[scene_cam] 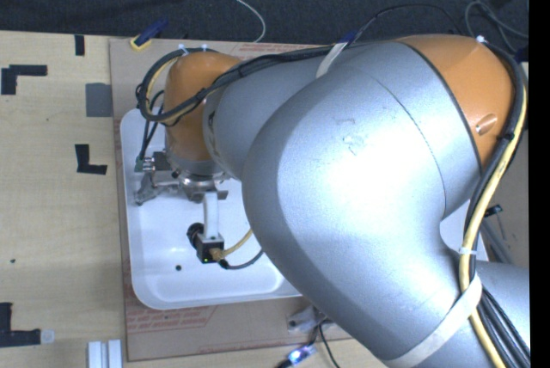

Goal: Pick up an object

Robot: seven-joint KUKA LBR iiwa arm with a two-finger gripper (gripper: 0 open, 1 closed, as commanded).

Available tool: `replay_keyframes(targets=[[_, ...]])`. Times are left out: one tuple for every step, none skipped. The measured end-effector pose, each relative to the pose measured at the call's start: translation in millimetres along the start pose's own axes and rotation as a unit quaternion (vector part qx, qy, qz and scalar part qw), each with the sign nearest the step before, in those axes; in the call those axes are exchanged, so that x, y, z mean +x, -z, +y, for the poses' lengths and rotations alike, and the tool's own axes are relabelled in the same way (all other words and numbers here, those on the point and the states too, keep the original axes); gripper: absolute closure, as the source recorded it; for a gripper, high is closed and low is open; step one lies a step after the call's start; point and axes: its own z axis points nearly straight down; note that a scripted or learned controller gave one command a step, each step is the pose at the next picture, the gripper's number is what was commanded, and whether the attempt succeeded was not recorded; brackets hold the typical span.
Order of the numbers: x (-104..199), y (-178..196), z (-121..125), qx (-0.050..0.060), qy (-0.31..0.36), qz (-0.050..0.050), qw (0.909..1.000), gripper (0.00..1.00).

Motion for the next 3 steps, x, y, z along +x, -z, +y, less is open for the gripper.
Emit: replay_keyframes(targets=[[-3.7, 13.3, 0.5, 0.0, -0.002, 0.0, 1.0, 1.0], [2.5, 52.3, -31.0, 0.0, -0.003, 0.001, 1.0, 1.0], [-5.1, 18.3, 5.3, 0.0, -0.004, 0.0, 1.0, 1.0]])
